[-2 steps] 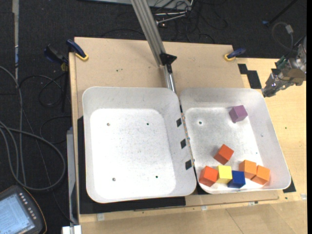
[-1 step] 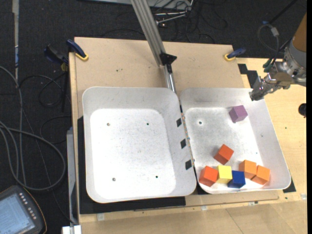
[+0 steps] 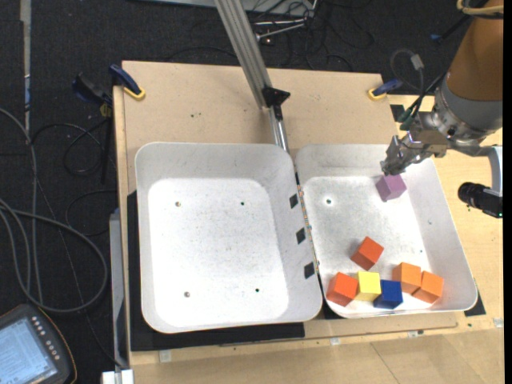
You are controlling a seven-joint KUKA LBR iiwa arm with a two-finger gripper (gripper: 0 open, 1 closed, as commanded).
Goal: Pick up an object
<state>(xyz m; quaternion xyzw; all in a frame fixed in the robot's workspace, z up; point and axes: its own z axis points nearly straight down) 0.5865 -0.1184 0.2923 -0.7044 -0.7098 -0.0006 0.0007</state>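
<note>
Hand (image 3: 395, 166) over far part of right bin (image 3: 448, 238), directly above purple cube (image 3: 391, 187), touching or nearly. Open or closed: cannot tell. Cube looks on bin floor, not lifted. Other cubes (image 3: 388, 282) clustered at near edge. Judgement: grasp stage, lift still left.

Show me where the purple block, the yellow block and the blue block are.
purple block (image 3: 391, 186), camera view, middle of its top face.
yellow block (image 3: 369, 283), camera view, middle of its top face.
blue block (image 3: 390, 293), camera view, middle of its top face.
</note>
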